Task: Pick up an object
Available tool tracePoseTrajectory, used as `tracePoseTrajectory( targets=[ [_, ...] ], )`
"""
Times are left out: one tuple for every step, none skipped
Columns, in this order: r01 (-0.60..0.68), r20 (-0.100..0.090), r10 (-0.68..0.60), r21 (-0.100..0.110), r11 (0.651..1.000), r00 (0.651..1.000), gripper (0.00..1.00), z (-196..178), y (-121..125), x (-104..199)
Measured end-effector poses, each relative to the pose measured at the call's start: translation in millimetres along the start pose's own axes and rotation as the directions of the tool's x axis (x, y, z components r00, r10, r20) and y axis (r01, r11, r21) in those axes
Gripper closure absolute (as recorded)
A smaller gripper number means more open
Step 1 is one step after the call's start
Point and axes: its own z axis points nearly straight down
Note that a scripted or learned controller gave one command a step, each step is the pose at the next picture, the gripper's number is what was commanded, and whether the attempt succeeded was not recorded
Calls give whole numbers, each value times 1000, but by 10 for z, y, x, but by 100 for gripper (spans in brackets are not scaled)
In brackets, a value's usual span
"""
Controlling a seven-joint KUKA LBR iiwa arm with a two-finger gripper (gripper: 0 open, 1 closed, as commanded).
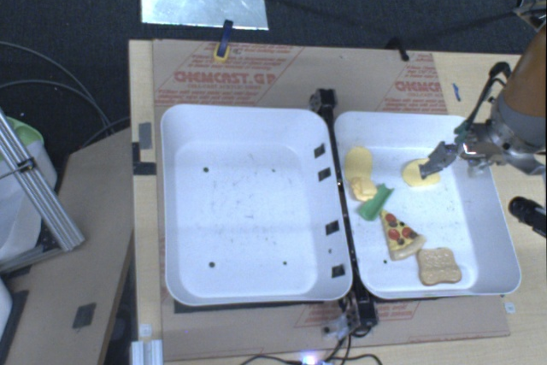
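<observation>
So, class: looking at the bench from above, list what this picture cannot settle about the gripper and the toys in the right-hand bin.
- Gripper: too small and blurred to judge its grip on the yellow piece.
- Yellow piece: gripper covers its right part.
- Arm: cut off by the right edge.
- Green piece: shape unclear, too small.

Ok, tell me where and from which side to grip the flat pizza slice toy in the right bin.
Take the flat triangular pizza slice toy across its two long edges near the middle, coming straight down from above. It lies flat on the right white bin's floor, so there is no raised part to pinch. Stay clear of the green piece touching its tip and the tan cracker-shaped toy close by its crust.
</observation>
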Motion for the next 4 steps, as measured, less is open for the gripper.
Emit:
tracePoseTrajectory(
  targets=[
    [-4,1,4,3,1000,1000,0,1237,334,-554],
    [-2,-2,2,3,1000,1000,0,872,-203,-254],
    [5,-4,-5,5,1000,1000,0,1400,-614,468],
    [1,0,-1,-3,1000,1000,100,1268,-583,424]
  ],
)
